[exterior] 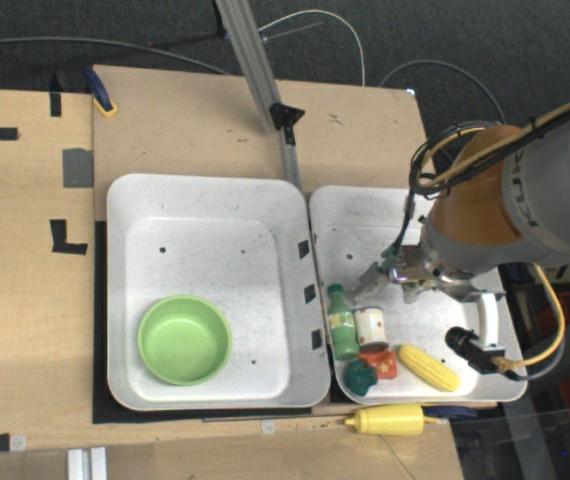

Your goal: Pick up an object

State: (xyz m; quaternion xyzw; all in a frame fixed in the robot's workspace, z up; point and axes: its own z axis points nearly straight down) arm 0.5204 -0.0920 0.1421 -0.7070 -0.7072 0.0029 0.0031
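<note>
surface (215, 128) bearing two white bins. left bin (205, 193) is holding a green bowl (184, 339). my tool (385, 273) is hovering in the right bin (365, 208), its state i cannot tell; bottle (342, 328), corn (427, 366) and can (370, 325) are lying ungrasped nearby; picking not yet done.

My bench is a pale tan wooden top (195, 128), with a lighter wood surface (15, 268) joining it on the left that carries a few black tape marks (62, 236) and a grey square patch (78, 167). Two shallow white plastic bins lie directly on it, side by side and touching: the left bin (135, 203) and the right bin (350, 208). A yellow squeeze bottle (390, 420) lies on its side on the bench just in front of the right bin. A small blue-and-yellow clip (101, 92) sits at the far left corner.
</note>
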